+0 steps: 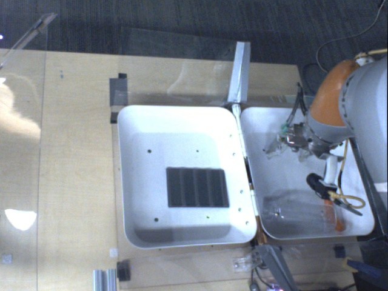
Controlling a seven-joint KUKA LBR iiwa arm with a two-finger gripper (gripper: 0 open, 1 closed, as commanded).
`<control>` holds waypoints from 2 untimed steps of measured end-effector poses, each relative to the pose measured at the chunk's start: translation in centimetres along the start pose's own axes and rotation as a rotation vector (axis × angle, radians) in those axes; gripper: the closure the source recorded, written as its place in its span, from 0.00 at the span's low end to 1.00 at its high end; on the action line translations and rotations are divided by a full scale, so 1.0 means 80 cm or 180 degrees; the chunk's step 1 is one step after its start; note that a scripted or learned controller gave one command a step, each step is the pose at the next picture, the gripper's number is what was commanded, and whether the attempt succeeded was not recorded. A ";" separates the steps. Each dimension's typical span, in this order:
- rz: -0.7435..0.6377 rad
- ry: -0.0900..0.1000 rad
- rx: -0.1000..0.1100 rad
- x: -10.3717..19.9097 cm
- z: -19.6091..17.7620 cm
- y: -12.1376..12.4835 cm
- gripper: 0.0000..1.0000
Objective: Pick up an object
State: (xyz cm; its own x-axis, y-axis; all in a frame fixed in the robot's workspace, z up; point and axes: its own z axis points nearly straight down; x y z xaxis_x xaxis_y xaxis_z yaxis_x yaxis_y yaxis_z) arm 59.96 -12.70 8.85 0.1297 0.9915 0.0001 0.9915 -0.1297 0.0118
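From my station I see the arm point(357, 96) reaching in over the right bin point(267, 117), with the gripper point(280, 143) in that bin's far left part, close to the wall it shares with the left bin point(139, 126). At this slant I cannot tell whether the gripper is open or closed, and I see nothing held in it.

A flat ribbed black pad point(197, 187) lies on the floor of the left bin, a little toward the near edge and well clear of every wall.

Along the near edge of the right bin lies a clear thing point(297, 208), hard to make out, with an orange bit point(332, 217) toward the near right corner. It is well apart from the gripper.

Both bins sit on the pale bench point(73, 162).
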 end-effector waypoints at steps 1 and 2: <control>0.0007 -0.0005 0.0013 -0.055 -0.067 0.053 0.00; 0.0005 -0.0004 0.0015 -0.054 -0.067 0.053 0.00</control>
